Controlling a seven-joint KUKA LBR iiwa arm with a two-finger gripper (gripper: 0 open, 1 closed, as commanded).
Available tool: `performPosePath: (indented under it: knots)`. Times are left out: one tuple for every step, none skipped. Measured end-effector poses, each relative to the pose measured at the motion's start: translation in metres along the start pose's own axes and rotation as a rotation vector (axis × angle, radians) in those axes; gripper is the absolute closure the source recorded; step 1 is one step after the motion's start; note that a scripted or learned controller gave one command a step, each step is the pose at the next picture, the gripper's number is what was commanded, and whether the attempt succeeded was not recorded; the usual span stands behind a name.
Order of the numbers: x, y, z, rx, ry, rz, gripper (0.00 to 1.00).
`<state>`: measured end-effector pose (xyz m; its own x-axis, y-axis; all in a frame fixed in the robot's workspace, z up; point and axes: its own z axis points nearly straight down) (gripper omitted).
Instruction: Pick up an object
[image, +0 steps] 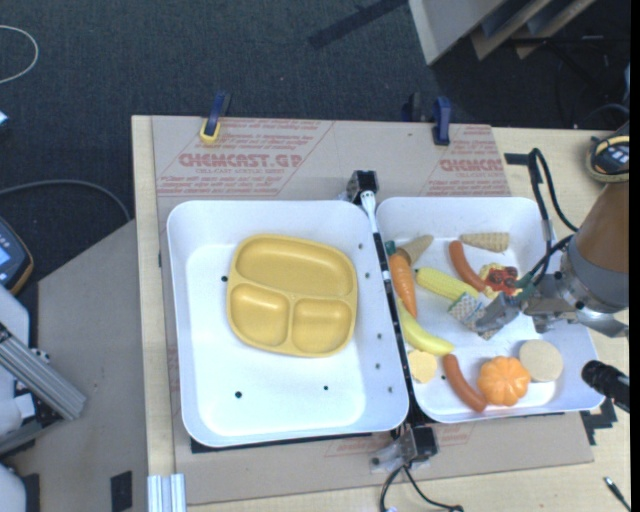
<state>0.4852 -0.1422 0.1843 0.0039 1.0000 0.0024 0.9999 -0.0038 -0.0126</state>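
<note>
Toy food crowds the right bin (455, 205) — a carrot (403, 283), corn cob (446, 284), sausage (464, 266), banana (427, 340), a second sausage (462, 381), an orange pumpkin (503, 380) at five o'clock and a pale round piece (541, 360) just beside it. The gripper (490, 315) hangs low at the bin's centre, touching or just over a grey-speckled item (466, 308); whether its jaws are parted or closed cannot be told. At nine o'clock, the left bin (200, 350) carries a yellow divided plate (293, 295) on the tabletop (160, 160).

A yellow divided tray (293, 294) lies in the left bin (195, 330); blue clamps (440, 118) grip the brown board (300, 150).
</note>
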Motion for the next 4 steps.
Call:
performPosePath:
  knots:
    - [0.000, 0.003, -0.006, -0.013, -0.003, -0.004, 0.00]
    - [0.005, 0.005, 0.057, -0.004, 0.001, -0.004, 0.00]
    - [0.005, 0.005, 0.102, -0.008, 0.000, -0.003, 0.00]
    - [0.005, 0.006, 0.089, -0.013, -0.003, -0.002, 1.00]
